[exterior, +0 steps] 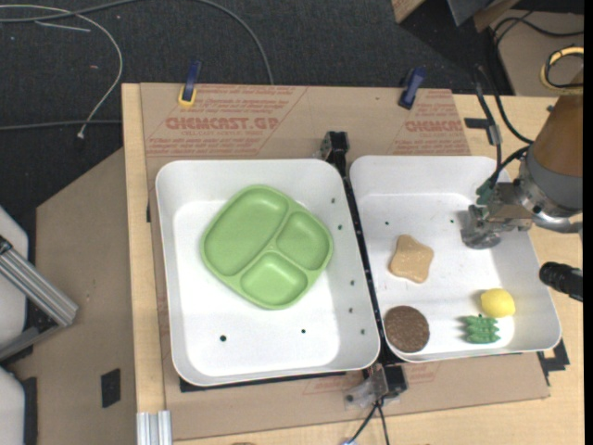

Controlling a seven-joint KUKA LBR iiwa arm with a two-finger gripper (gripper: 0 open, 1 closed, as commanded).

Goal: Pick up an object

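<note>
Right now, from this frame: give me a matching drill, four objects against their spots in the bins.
Things:
1. green divided plate
2. tan piece
3. brown round disc
4. yellow ball

Places:
A. right bin, near-left corner
B. left bin, middle
C. right bin, just above the green spiky toy
D. right bin, centre-left

Pairs: 1-B, 2-D, 3-A, 4-C

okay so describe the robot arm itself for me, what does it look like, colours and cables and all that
The arm comes in at the right edge of the camera view: a rounded orange-brown section above a pale grey metallic wrist ring. Below that sits the tool, a small blocky assembly in dull grey metal with a little green showing on its upper part. Dark cables run along the bench behind the arm. No markings are legible.
</note>
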